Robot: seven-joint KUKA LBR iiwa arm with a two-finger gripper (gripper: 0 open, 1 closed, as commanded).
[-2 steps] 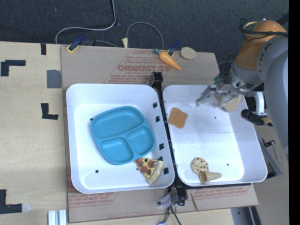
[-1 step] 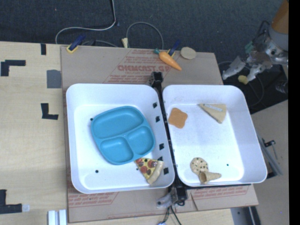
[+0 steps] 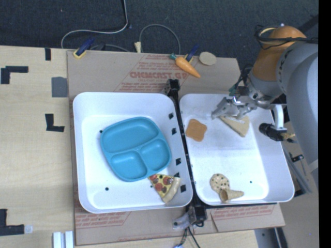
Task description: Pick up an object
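Where the arm reaches in from the right, the tool (image 3: pixel 230 109) hangs low over the far part of the right bin (image 3: pixel 276 182), its fingers spread apart with nothing between them. A pale wedge (image 3: pixel 237 125) lies just beside it, on its near right side. Left of that sits a brown toast piece (image 3: pixel 196 130); an ice-cream cone (image 3: pixel 224 187) lies near the front. The left bin (image 3: pixel 83 138) holds a blue divided plate (image 3: pixel 135 148) and a pizza slice (image 3: pixel 165 186).

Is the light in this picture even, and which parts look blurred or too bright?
Camera view: light is soft and even, shadows faint; the right bin floor is nearly washed out; the blue plate and pizza slice look sharp; the arm, near the lens, is blurred.
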